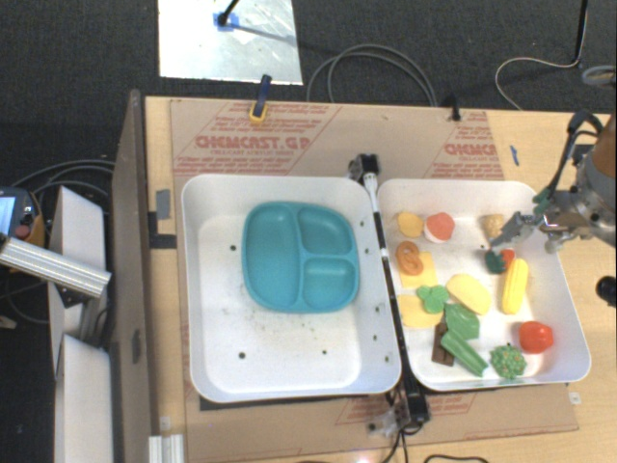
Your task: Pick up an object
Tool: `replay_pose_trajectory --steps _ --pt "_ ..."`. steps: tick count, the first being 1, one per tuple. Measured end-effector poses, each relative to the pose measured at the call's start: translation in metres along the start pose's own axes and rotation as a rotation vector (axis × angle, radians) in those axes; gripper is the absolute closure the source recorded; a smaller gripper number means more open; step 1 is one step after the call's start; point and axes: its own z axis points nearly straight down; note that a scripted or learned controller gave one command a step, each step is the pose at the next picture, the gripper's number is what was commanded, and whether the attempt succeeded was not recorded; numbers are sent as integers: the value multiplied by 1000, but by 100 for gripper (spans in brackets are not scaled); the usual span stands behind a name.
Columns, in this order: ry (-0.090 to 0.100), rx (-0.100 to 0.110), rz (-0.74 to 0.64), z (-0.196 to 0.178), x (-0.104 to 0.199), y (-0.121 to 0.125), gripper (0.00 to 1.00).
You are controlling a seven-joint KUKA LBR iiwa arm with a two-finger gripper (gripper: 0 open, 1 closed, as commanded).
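I can't tell my gripper's (509, 237) state; it hovers over the right bin (576, 328), just above the corn cob (515, 285). Crowded toy food nearby could deflect my grasp.

Crowded right bin (569, 302); roomier left bin (217, 287).

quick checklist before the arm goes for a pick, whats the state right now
1. Gripper over the right bin: ok, at its far right part.
2. Target below it: ok, a small green piece and the corn lie just beneath.
3. Jaws open enough: cannot tell, too blurred.
4. Anything held already: cannot tell.
5. Room round the corn: ok, apart from the yellow piece and the tomato.
6. Left bin has the blue tray: ok, out of the way.
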Motion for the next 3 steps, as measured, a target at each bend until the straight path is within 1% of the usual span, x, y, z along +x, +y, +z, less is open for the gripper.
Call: replay_pose_trajectory --steps 1,2,3 --pt "0 5 3 85 -43 29 0" --pt "-8 -11 2 156 -47 29 0" --pt "-7 -17 1 142 -47 32 100"
